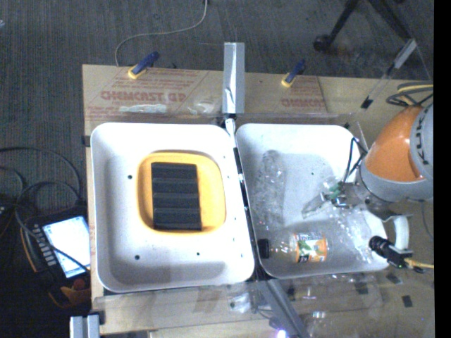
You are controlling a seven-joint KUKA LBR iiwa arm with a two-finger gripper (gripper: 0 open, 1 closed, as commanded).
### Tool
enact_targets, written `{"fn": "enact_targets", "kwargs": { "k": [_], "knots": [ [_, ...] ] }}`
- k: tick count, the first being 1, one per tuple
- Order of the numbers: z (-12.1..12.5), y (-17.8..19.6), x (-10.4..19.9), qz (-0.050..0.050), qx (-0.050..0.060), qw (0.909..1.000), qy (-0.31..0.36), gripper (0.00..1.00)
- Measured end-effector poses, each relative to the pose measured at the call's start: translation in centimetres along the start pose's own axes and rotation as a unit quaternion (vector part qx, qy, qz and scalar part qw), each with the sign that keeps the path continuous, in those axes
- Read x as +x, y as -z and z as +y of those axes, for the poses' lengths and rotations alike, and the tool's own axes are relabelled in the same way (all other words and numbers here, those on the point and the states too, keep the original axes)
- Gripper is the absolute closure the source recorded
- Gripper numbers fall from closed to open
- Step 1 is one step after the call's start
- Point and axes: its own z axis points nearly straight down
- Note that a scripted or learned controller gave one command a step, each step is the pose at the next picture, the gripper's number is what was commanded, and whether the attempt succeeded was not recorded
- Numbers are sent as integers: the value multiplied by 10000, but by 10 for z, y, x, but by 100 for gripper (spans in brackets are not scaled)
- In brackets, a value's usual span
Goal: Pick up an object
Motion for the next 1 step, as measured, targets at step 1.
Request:
{"fn": "enact_targets", "kwargs": {
  "k": [1],
  "knots": [
    [54, 25, -21, 27, 66, 9964, -848, 0]
  ]
}}
